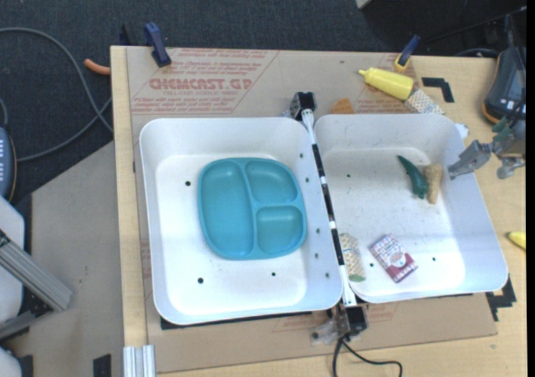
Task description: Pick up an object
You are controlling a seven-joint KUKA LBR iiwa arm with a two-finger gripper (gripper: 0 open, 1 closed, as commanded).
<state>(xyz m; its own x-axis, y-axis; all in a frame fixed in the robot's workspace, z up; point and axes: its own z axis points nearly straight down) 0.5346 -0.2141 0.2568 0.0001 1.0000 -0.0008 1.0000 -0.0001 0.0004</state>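
I had the pincer parked at the right bin's far rim, fingers spread and holding nothing, so the green toy just beside it inside the bin lay within easy reach.

The gripper is pale grey metal, with two short angular fingers on a darker block. Behind it sits a dark, rounded housing, possibly wrist hardware, with a greenish fleck.
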